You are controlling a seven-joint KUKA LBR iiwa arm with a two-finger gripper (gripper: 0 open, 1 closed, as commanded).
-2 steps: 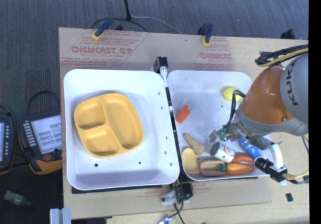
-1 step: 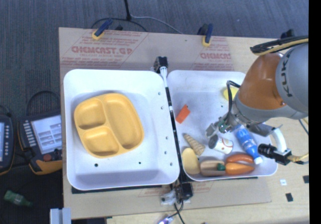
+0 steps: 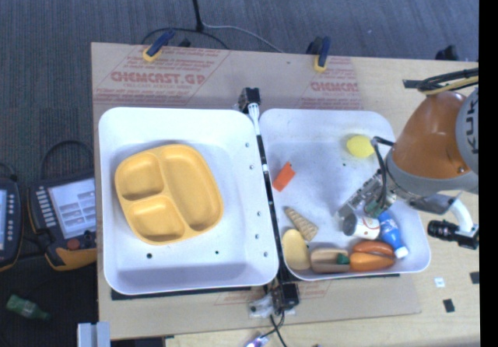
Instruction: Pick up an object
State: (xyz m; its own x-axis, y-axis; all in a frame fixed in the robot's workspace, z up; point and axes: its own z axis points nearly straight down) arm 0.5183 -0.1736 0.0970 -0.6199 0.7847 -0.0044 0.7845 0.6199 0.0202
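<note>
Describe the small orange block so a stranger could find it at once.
Look in the right white bin, near its left wall beside the divider between the two bins. The orange block lies alone there on the bare floor, above the ridged cone. It is the one flat, angular, bright orange piece, apart from the pile of toys at the bottom.

"CHEMCAST GP" in red on the brown board.

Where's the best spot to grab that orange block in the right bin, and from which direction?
Take the orange block across its short width, coming straight down from above. It lies flat and tilted on the right bin floor with open space on all sides, so the fingers would probably have to turn to match its slant.
</note>
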